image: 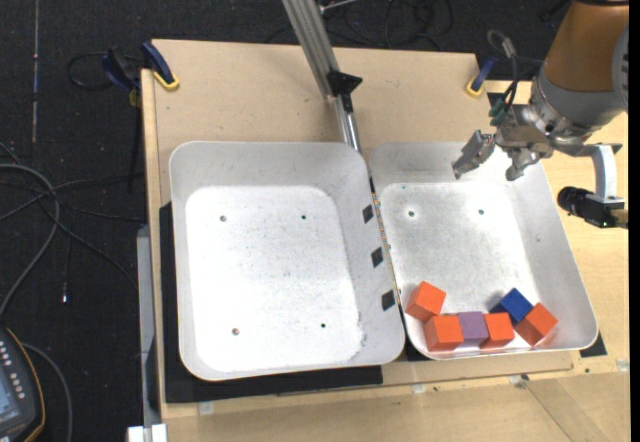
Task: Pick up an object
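Several small blocks lie along the near edge of the right bin [470, 230]: an orange block [427, 299], another orange block [444, 331], a purple block [472, 328], an orange block [498, 329], a blue block [516, 304] and an orange block [538, 323]. My gripper [496, 159] hangs over the far edge of the right bin, well away from the blocks. Its fingers [468, 157] are spread apart with nothing between them.
The left bin [265, 250] sits beside the right one on the wooden bench [250, 90]. A slanted metal pole [305, 15] rises from the gap between the bins at the far side. Clamps sit at the bench's far corners.
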Robot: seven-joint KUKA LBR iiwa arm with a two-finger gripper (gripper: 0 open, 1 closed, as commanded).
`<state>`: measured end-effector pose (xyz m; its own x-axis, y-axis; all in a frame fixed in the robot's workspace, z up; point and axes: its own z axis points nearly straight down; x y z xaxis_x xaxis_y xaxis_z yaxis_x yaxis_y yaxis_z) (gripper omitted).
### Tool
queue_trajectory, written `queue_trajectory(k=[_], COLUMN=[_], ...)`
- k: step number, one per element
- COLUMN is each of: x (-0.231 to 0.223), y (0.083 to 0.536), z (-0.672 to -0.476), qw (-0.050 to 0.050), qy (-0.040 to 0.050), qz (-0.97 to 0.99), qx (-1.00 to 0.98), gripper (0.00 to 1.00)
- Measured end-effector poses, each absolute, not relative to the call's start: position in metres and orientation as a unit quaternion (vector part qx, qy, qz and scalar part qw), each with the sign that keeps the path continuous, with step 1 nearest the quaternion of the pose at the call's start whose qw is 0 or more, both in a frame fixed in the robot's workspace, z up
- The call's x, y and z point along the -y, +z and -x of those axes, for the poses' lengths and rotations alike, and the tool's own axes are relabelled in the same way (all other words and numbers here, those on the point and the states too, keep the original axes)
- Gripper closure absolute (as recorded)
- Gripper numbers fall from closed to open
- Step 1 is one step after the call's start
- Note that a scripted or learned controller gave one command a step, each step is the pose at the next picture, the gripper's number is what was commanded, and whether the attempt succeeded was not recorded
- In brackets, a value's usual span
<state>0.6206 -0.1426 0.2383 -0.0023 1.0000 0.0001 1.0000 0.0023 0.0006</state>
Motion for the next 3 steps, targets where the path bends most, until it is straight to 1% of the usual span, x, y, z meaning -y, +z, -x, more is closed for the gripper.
queue_trajectory(k=[1, 2, 3], x=[0.169, 0.177, 0.175], y=[0.145, 0.109, 0.121], z=[-0.658, -0.558, -0.563], qw=[-0.001, -0.003, 0.001], qy=[-0.0022, -0.0023, 0.0007], qz=[-0.707, -0.709, -0.708], qx=[-0.707, -0.706, -0.707], gripper=[0.00, 0.00, 1.00])
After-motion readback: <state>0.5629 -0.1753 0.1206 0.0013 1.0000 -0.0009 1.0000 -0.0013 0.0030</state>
